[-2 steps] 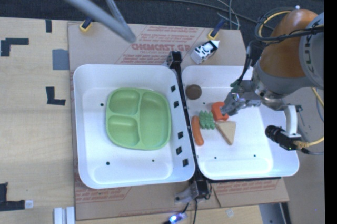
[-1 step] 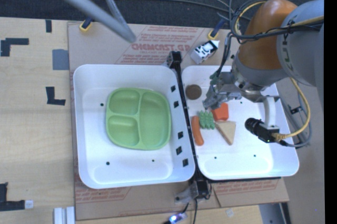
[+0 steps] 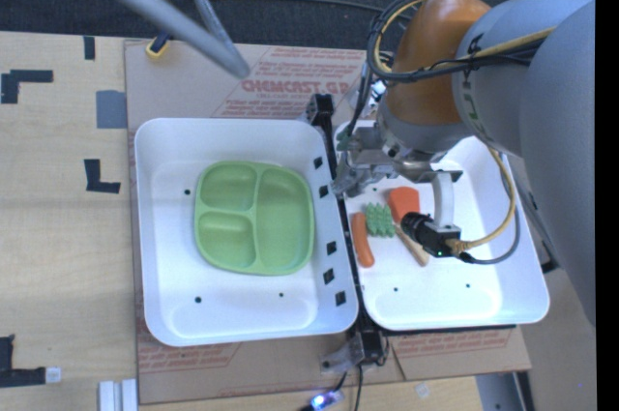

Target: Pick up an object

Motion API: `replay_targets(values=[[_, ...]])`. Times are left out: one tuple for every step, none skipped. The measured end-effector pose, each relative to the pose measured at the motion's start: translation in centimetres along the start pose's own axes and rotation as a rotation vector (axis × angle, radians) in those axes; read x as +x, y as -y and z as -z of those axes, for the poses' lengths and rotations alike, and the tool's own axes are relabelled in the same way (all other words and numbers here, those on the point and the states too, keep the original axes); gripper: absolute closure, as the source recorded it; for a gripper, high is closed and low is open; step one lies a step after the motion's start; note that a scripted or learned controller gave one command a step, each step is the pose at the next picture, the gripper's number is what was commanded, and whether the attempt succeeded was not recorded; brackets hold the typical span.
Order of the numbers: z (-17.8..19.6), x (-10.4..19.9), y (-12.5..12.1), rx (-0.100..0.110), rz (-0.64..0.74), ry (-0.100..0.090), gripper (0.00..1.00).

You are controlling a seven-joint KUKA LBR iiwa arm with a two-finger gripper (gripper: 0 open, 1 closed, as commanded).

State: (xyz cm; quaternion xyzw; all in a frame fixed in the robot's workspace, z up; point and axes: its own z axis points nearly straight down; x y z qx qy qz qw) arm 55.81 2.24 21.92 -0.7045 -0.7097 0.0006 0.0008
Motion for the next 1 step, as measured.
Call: replay_targets(values=[[0.44, 4.32, -1.09, -0.001, -0.001, -0.001, 1.0]])
